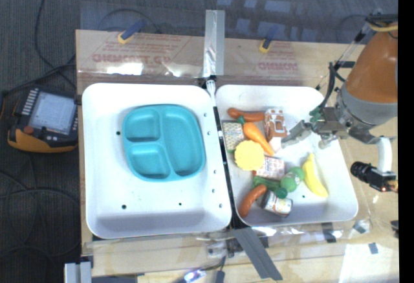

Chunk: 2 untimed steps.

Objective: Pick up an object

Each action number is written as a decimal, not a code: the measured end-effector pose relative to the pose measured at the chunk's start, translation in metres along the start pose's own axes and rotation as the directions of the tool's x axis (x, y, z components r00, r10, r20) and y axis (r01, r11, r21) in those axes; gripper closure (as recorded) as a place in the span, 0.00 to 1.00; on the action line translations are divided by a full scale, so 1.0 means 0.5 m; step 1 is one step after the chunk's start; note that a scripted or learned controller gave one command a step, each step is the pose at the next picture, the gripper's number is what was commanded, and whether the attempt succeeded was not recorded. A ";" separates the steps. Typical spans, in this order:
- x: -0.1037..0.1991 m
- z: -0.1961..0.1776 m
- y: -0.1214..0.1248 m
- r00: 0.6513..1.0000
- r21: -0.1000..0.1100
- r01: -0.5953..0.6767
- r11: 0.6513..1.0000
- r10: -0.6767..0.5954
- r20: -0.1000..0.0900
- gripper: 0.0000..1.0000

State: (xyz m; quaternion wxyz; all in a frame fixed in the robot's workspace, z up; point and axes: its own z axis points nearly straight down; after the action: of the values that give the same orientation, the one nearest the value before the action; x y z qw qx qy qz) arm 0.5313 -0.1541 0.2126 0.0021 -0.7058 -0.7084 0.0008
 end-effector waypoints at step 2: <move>0.025 0.240 0.185 0.985 -0.001 -0.171 0.985 0.171 0.005 0.00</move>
State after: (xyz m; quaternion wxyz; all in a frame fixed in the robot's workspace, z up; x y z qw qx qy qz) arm 0.6231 -0.1410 0.0924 -0.0001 -0.7639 -0.6453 0.0027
